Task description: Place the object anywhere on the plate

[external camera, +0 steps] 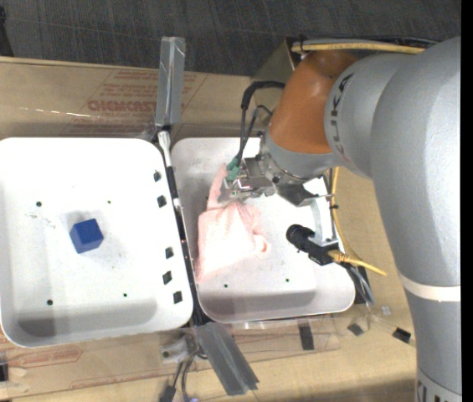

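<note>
While the arm [362, 99] overhangs the right bin [303, 300], gripper [249, 182] state unclear, pink plate [228, 237] beneath, blue cube [86, 234] left.

a: what's in the left bin [18, 224]?
b: blue cube [86, 234], sitting alone, mid-left.
a: and under both bins?
b: cardboard sheet [77, 99] w/ red print, on dark floor [219, 7].
</note>
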You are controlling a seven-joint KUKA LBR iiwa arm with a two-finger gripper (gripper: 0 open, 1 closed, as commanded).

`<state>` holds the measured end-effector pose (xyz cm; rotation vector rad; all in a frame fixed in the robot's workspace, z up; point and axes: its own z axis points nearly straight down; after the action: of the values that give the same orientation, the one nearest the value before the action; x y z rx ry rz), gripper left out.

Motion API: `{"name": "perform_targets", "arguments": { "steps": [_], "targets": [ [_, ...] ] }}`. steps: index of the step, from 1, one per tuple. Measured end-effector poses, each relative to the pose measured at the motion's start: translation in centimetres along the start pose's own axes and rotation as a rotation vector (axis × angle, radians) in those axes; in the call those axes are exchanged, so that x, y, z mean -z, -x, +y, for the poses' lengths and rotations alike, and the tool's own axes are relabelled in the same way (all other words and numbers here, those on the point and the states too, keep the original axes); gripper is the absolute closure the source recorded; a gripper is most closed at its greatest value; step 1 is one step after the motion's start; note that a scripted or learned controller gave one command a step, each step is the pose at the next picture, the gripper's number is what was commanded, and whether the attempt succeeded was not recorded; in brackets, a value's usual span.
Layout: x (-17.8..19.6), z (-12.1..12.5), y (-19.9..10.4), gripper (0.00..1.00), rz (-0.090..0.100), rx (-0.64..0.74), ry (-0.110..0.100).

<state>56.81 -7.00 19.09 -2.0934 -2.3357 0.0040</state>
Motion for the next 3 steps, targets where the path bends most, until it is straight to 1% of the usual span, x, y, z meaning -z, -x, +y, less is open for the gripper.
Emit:
{"name": "perform_targets", "arguments": {
  "steps": [1,3],
  "targets": [
    [4.0,0.0,-0.1,1.0,-0.001,0.007,0.003],
    [3.1,-0.8,-9.5,1.0,-0.003,0.818,0.0]
  ]
}}
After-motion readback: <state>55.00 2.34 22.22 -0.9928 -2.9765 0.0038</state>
